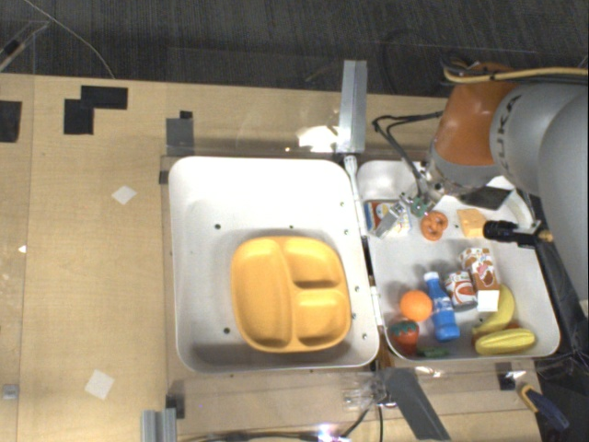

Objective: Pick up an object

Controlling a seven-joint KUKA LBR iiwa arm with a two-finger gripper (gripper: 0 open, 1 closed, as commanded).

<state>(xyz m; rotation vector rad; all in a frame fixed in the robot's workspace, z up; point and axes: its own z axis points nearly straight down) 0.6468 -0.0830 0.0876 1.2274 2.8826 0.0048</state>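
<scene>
Gripper (411,206) fingers blurred, indistinct

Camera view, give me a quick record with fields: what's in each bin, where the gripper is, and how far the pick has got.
left bin: yellow divided tray
right bin: orange ball, blue bottle, banana, red-and-green fruit, small packets, an orange round piece, a pale yellow block
gripper: low in the right bin's far end, near the orange round piece
grasp: too small to tell
task status: nothing seen lifted yet
</scene>
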